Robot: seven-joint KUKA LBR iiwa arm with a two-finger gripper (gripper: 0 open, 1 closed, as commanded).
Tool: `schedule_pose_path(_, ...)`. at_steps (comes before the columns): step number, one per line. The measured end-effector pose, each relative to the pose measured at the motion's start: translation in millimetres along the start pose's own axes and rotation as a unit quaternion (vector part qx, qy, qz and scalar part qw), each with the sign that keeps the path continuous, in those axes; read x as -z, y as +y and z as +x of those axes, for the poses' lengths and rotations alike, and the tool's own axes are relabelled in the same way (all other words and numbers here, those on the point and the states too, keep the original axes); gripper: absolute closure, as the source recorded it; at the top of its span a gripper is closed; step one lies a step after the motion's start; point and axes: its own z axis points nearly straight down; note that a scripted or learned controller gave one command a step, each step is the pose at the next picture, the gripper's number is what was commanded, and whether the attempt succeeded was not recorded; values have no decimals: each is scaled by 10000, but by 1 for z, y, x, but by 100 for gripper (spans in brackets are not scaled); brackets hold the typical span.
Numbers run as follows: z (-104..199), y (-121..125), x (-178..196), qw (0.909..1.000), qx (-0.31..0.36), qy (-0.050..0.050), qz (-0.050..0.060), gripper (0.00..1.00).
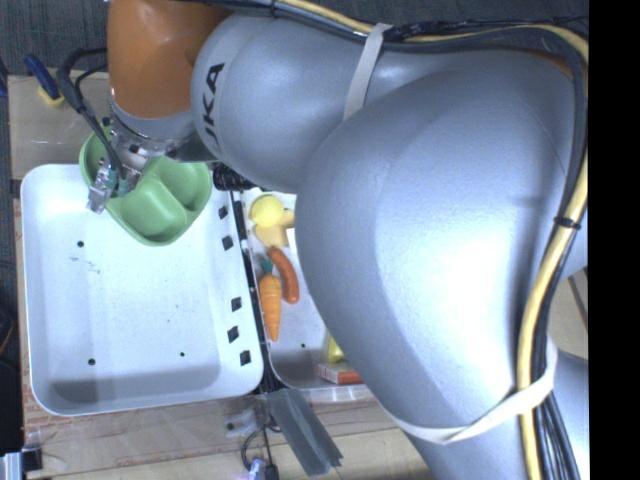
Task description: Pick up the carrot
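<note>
Camera view: claw (103, 183) over left bin (130, 368), grasping green bowl (160, 203) rim. Carrot (270, 306) lies in right bin (300, 378) beside red sausage (286, 273) and yellow fruit (266, 213) (arm lettering partly readable: "KA").

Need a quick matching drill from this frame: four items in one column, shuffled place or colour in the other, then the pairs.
Items:
1. carrot
2. green bowl
3. gripper
4. yellow toy

Descriptions:
A. at the far end of the left bin, under the wrist
B. orange, lying along the right bin's left wall
C. at the bowl's left rim, over the left bin
D. in the right bin, farther back than the carrot

Pairs: 1-B, 2-A, 3-C, 4-D
</note>
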Motion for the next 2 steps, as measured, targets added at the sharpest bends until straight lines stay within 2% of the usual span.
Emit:
schedule_pose_path(1, 51, -27, -51, 9743, -2251, 21, 17, 100)
schedule_pose_path(2, 37, -32, -7, 8803, -4745, 8, 21, 100)
